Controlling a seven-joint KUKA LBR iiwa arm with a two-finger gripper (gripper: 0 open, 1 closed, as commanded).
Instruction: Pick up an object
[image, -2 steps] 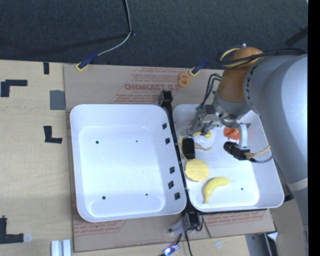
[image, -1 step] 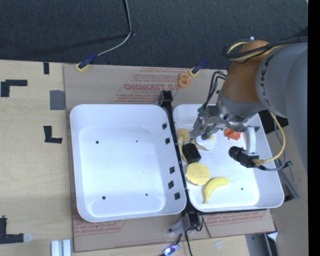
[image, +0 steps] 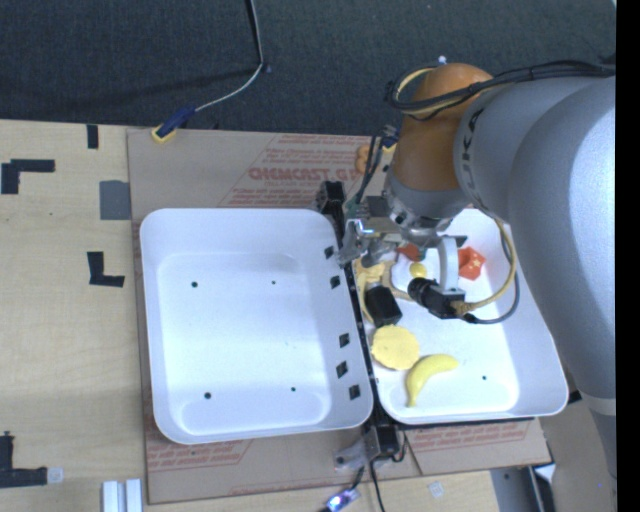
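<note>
The fingers (image: 380, 300) sit low in the right bin (image: 520, 395), state indeterminate. A yellow disc (image: 395, 347) and banana (image: 428, 373) lie just below them; a red piece (image: 470, 263) lies farther back.

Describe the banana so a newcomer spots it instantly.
Look in the right bin, at its near edge. The banana lies there beside a round yellow disc. It is the curved, elongated yellow piece; the disc is flat and circular.
</note>
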